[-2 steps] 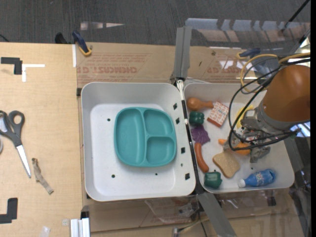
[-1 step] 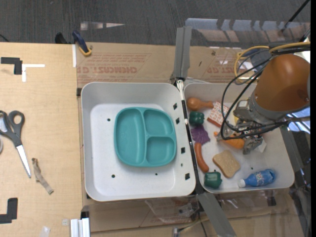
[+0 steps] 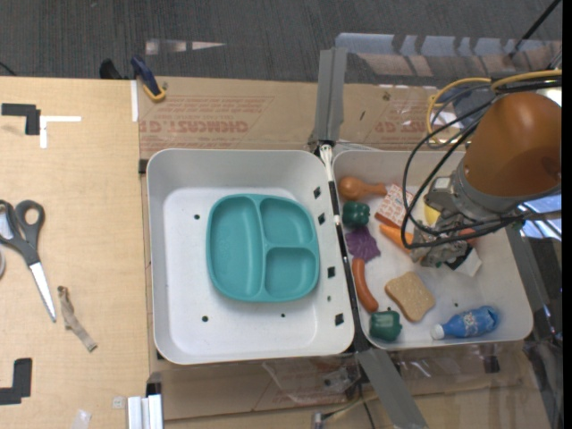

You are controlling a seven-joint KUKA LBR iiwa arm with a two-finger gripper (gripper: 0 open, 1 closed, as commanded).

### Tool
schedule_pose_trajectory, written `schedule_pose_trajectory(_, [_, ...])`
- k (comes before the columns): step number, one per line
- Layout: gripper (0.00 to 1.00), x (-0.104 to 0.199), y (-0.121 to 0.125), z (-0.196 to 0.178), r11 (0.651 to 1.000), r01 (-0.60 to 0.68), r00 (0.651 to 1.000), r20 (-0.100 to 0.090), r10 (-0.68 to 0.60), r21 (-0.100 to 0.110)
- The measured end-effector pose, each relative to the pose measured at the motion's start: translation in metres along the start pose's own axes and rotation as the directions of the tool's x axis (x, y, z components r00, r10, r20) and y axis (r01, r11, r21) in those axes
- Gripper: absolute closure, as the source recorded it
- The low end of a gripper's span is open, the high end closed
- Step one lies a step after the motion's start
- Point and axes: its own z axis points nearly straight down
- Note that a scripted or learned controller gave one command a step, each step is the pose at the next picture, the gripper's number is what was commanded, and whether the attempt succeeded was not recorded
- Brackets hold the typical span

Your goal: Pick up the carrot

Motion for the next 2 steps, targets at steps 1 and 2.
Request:
schedule_pose_trajectory(1, [0.00, 0.000, 0.000, 0.000, 1.000, 0.000, 1.000, 0.000, 0.000, 0.000])
schedule_pose_trajectory(2, [0.00, -0.031, -0.008, 0.011, 1.000, 0.025, 1.000, -0.004, -0.025, -0.004])
